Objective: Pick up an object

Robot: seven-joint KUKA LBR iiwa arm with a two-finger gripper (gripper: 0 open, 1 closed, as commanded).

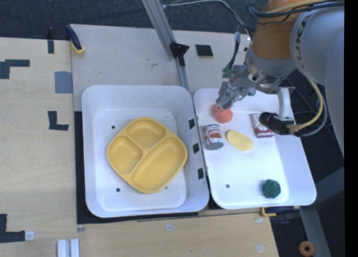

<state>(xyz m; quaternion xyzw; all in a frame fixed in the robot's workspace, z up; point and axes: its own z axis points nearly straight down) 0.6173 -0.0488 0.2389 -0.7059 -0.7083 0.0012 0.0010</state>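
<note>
My gripper [225,102] reaches down into the right bin [291,194], its tips right at the top of a small orange-red ball [224,115]. Beside the ball lie a small can [212,136], a yellow oval piece [239,140] and a red-and-white packet [260,125]. A dark green clump [272,188] sits near the bin's front right corner. The left bin [92,138] holds a yellow divided plate [147,154].
A slanted metal pole [159,18] stands behind the bins. The arm's black cable [291,129] loops over the right bin's right side. A blue-and-yellow clamp [74,39] sits at the bench's back left corner.
</note>
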